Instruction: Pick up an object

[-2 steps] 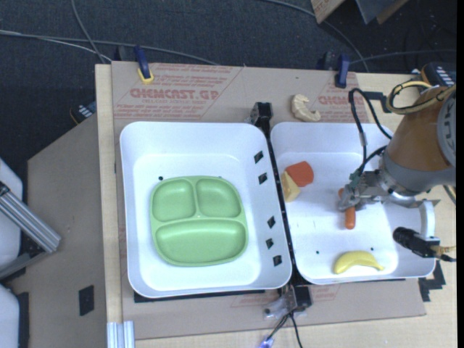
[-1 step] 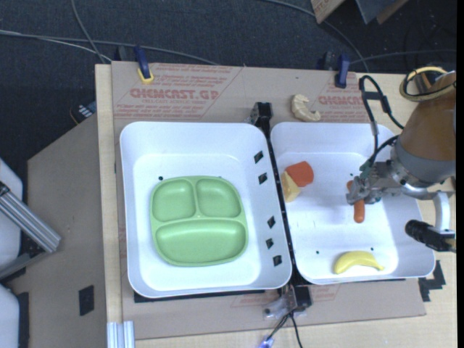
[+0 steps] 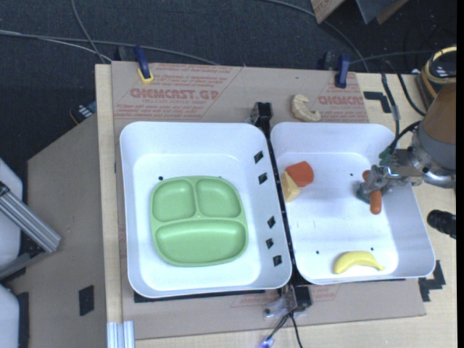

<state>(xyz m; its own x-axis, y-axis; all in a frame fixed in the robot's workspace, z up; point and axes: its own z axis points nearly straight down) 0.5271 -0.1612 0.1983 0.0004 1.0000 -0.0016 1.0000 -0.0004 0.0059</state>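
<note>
White plastic makes up both bins: the left bin point(image 3: 138, 194) carries a green divided plate point(image 3: 199, 220), and the right bin point(image 3: 406, 230) holds the loose pieces worth picking. The gripper point(image 3: 372, 187) sits low over the right bin near its right wall, with a small orange-red, carrot-like piece point(image 3: 375, 203) directly under it. Whether the jaws are parted or clenched I cannot tell; the metal there is a blur, and nothing shows clearly between them.

My reading is that the step in hand is the grasp itself, at the carrot-like piece. The next move calls for the jaws to straddle that piece and close on it, then a straight lift.

Room is uneven. The bin's right wall is near the arm's side, so there is little slack in that direction. Toward the middle the floor is open. An orange block point(image 3: 299, 172) touching a pale yellow piece point(image 3: 290, 188) lies well apart by the centre divider, and a yellow banana point(image 3: 357, 262) lies near the front rim. A beige piece point(image 3: 305, 107) rests outside on the table's cardboard point(image 3: 181, 93), behind the bins.
</note>
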